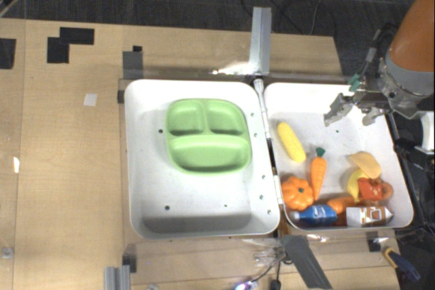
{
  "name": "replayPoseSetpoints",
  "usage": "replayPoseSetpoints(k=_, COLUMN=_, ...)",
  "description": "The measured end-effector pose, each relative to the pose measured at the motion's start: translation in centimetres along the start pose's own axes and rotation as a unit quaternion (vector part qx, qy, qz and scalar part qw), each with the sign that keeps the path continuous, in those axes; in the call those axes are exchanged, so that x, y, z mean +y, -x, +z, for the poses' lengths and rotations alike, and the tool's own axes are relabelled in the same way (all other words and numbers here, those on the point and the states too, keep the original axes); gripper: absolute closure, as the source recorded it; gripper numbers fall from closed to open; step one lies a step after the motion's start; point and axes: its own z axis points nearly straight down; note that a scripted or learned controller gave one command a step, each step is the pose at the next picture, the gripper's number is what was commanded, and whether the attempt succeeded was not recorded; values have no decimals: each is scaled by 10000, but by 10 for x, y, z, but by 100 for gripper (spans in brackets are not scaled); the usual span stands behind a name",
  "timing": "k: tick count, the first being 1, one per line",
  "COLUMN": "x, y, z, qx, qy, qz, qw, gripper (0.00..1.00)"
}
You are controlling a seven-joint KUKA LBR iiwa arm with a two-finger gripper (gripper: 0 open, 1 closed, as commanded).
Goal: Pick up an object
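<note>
**Grey fingers spread over the right bin, nothing between them**

Grey and orange, the arm (pixel 411 54) reached in from the right, and its gripper (pixel 353 111) hung over the far right part of the right-hand white bin (pixel 306 95). Its two fingers (pixel 335 112) stood apart, released, with only bare bin floor seen between them.

All the toy food lay on the camera side of the gripper, in the same bin. Nearest was a yellow corn cob (pixel 290 141), below and to the left of the gripper, lying at a slant and apart from the fingers. Just past it stood a carrot (pixel 318 173) with its green top pointing toward the gripper. An orange pumpkin (pixel 298 192) touched the carrot's lower left side. A blue bottle (pixel 316 215) lay along the bin's near wall, beside a white carton (pixel 368 216) with a brown label. A red fruit (pixel 374 189) sat above the carton, with a banana (pixel 355 181) against its left side and a pale yellow slice (pixel 366 162) above both, almost straight below the gripper.

Well to the left of the gripper, in the left-hand white bin (pixel 146 166), a green divided plate (pixel 207 134) lay flat. Both bins rested on the wooden desk (pixel 61 146).
</note>
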Motion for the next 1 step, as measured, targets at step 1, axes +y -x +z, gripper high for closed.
replayPoseSetpoints(k=1, x=-27, y=-14, z=103, qx=2, qy=0, qz=-998, qw=9950, gripper=0)
